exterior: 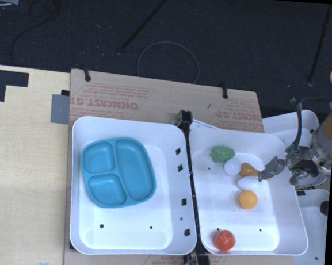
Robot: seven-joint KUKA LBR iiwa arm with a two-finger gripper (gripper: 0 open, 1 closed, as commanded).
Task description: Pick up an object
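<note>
Turquoise plastic tray [117, 171] with three compartments, smooth and rounded at the corners, lies in the left bin [82, 231], tilted a little against the bin's sides. Cardboard sheet [157, 102] under both bins carries printed lettering that reads upside down from here. A black clip strip [188, 186] runs along the seam between the bins.

Right bin [283, 240] holds the loose objects: a bumpy green lump [222, 153] near the far wall, a white ball [231, 167] touching it on the near side, an orange-brown piece [248, 170] just beside the ball — shape hard to make out, part of it sits behind the finger. Below them a matte orange ball [248, 199], apart from the rest. A red tomato-like ball [224, 240] rests at the near rim.

Gripper [278, 168] enters from the right, dark finger [269, 169] tip touching the orange-brown piece. Jaw state — cannot tell; only one finger is clear. The wrist is partly cut off at the right.
</note>
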